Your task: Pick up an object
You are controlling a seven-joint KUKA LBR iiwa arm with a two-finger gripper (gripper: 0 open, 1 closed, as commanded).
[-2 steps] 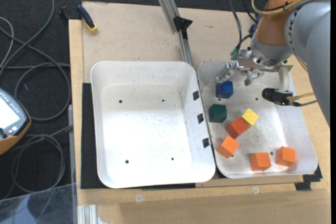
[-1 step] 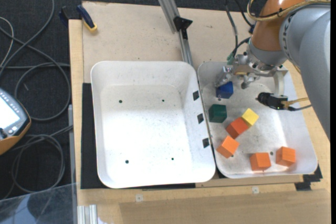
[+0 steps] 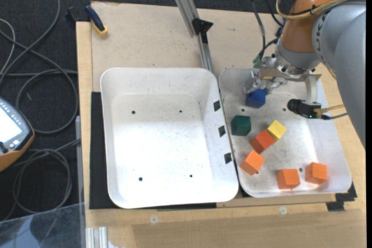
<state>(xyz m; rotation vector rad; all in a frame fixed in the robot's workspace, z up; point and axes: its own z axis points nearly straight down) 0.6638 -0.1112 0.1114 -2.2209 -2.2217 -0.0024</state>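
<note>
My gripper (image 3: 260, 87) hangs over the back of the right bin (image 3: 302, 145), reaching in from the right. A blue block (image 3: 256, 97) sits directly under its tip and touches it or nearly so. Whether the block is held or rests on the bin floor is unclear. In front of it lie a dark green block (image 3: 241, 124), a yellow block (image 3: 277, 129) and a red-orange block (image 3: 263, 140). Three orange blocks lie nearer the front: one (image 3: 252, 162) at the left, two (image 3: 288, 178) (image 3: 317, 172) at the right.
The left bin (image 3: 108, 125) stands beside the right one, their rims meeting in the middle. A slanted metal rail (image 3: 185, 0) rises from the bench behind the bins. Cables lie on the dark floor to the left.
</note>
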